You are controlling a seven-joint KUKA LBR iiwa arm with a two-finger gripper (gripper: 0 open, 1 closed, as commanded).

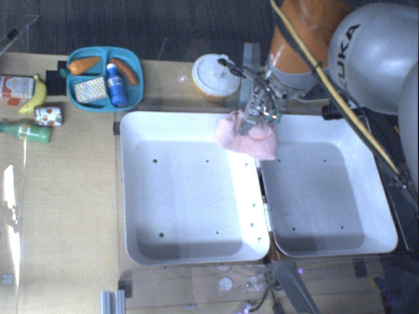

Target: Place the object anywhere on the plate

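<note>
Where both bins meet, end effector (256,118) touches pink cloth (245,139).

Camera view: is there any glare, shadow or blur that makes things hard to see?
Camera view: glare streaks on the bench at left; soft shadows along the near walls of the left bin; the pink cloth and end effector look slightly blurred, their contact unclear.

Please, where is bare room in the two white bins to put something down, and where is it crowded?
The left bin has a bare floor from its left wall to the shared divider. The right bin has a bare floor toward its near and right walls. It is crowded at the far end of the divider: there the pink cloth hangs at the pincer.
</note>
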